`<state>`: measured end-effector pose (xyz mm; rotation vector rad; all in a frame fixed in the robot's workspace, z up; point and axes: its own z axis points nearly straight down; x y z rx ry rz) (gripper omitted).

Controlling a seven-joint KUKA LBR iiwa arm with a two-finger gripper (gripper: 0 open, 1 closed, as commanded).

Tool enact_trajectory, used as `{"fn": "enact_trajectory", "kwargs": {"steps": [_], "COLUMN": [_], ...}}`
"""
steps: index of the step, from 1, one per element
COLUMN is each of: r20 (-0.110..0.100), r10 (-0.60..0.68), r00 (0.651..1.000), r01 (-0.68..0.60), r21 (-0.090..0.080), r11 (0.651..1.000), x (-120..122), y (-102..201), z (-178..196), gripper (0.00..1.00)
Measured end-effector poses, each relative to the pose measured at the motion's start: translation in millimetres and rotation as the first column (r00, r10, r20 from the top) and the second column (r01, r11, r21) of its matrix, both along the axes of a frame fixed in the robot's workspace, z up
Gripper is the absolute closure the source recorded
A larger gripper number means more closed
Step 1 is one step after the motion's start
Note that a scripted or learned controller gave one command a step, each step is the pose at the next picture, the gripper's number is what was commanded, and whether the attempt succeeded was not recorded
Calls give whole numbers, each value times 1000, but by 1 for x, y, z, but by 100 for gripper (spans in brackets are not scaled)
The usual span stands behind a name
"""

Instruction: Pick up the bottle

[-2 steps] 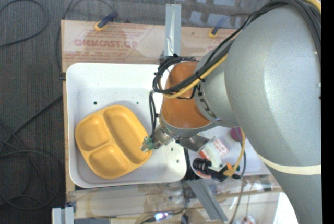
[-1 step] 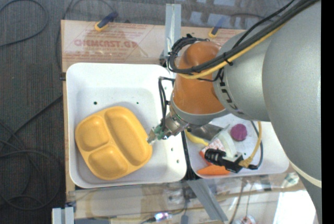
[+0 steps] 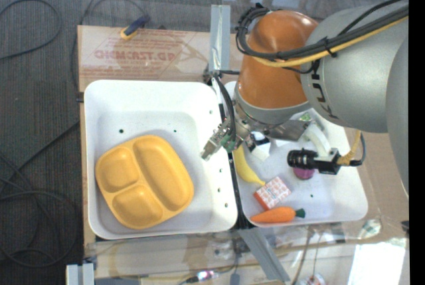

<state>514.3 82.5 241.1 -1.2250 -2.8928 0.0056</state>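
We look down on the bench [image 3: 119, 58] with its two white bins. In the left bin [image 3: 133, 101] lies a yellow divided plate [image 3: 143, 181] with three compartments, toward the near left corner. The arm [image 3: 319, 71], grey with its orange band, reaches in from the right and hangs over the far part of the right bin [image 3: 345, 204], covering much of it. The gripper [image 3: 222, 141] sits low at the wall between the two bins; we cannot tell how the jaws stand, nor whether anything is between them. In the right bin we see a banana [image 3: 247, 169] just beside the dividing wall, a small red-and-white box [image 3: 272, 192] near it, and a toy carrot [image 3: 273, 214] along the near edge. A purple object [image 3: 304, 173] lies partly under a black fitting on the arm. We cannot make out a bottle with any certainty; it may be hidden beneath the arm.
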Motion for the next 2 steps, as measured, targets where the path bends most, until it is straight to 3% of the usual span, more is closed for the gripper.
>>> {"fn": "enact_trajectory", "kwargs": {"steps": [1, 2], "r20": [-2, -1], "r10": [-190, -186], "r00": [982, 982], "r01": [190, 186], "r21": [0, -1], "r11": [982, 982], "x": [-32, -31], "y": [97, 14], "z": [-11, -29], "gripper": [100, 100]}}
